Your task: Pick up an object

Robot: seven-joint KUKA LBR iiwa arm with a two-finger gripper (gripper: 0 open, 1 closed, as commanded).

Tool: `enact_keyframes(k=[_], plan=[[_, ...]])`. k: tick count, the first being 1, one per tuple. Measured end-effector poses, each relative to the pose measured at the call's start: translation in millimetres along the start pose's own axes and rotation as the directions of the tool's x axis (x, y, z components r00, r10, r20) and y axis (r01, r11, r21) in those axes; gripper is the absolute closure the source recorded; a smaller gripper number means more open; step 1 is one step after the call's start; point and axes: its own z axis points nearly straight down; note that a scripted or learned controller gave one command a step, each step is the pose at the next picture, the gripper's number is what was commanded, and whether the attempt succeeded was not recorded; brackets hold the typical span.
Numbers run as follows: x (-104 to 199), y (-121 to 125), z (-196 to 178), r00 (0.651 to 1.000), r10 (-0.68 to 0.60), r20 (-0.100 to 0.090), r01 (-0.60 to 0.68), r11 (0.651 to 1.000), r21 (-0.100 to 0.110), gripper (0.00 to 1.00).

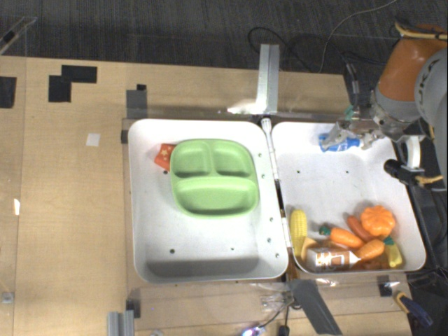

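The arm [413,68] enters from three o'clock, its orange band above the grey wrist, and reaches to the twelve o'clock end of the right bin [329,187]. Its end effector [350,135] sits low over a small blue object [336,143] near that bin's far wall — the metal fingers straddle the blue piece, touching or just above it, but whether they are spread or closed on it cannot be told from this slant (the wrist hardware hides the gap).

The remaining objects in the right bin crowd its five o'clock corner, well apart from the end effector. A yellow corn cob [298,227] lies along the left wall. Just beside it rests a brown bottle with a white label [334,259], lying on its side against the near wall. Above the bottle are two orange carrots [344,237] and a small orange pumpkin [379,220], touching one another in a heap.

The left bin [150,215] holds a green divided plate [213,176] — three compartments, set toward the bin's twelve o'clock half. A small red packet [164,157] pokes out from under the plate's ten o'clock edge.

Both bins sit side by side on the tan worktop [63,208].
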Motion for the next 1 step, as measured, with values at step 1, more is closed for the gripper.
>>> enact_keyframes(k=[1], plan=[[0.3,0.0,26.0,0.998,-0.065,0.0,0.065,0.998,0.0,0.0]])
